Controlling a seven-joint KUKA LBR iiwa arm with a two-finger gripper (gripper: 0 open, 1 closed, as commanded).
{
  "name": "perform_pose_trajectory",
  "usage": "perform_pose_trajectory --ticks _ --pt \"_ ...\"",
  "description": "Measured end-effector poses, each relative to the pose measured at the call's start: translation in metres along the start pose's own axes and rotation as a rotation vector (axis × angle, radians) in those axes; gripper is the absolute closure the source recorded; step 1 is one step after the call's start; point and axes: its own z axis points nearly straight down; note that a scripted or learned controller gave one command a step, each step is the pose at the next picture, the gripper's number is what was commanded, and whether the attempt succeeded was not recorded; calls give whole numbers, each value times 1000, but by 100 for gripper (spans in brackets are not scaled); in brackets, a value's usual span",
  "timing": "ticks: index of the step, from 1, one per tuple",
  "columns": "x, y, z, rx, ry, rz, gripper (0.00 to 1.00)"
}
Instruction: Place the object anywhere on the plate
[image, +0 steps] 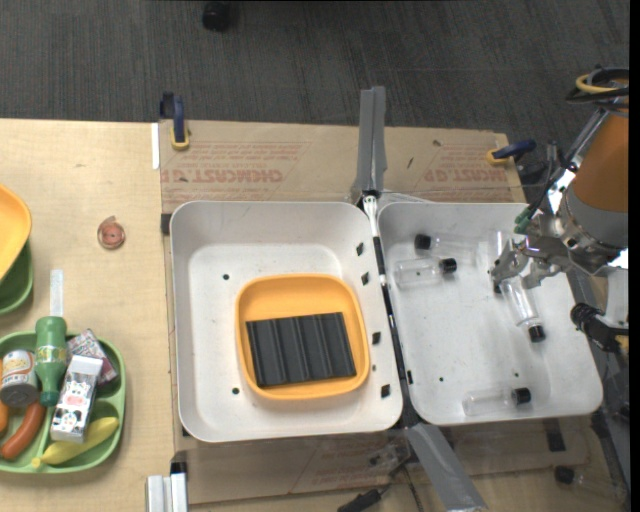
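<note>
An orange square plate (300, 288) lies in the left bin (200, 300). A black ridged slab (302, 349) lies flat on the plate, covering most of its floor. My gripper (514, 268) hovers over the right bin (450, 340), near that bin's far right side and well away from the plate. Just below the gripper, a clear vial with a black cap (525, 310) lies on the bin floor. Whether the gripper touches this vial is unclear.
More clear, black-capped vials lie in the right bin: one (432, 267) near the back left and one (497, 400) by the front edge. A green tray of toy food (60, 395) and a yellow bowl (12, 235) sit on the wooden table at left.
</note>
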Motion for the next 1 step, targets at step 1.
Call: perform_pose_trajectory --ticks 1 --pt "0 72 -12 0 -1 -92 100"
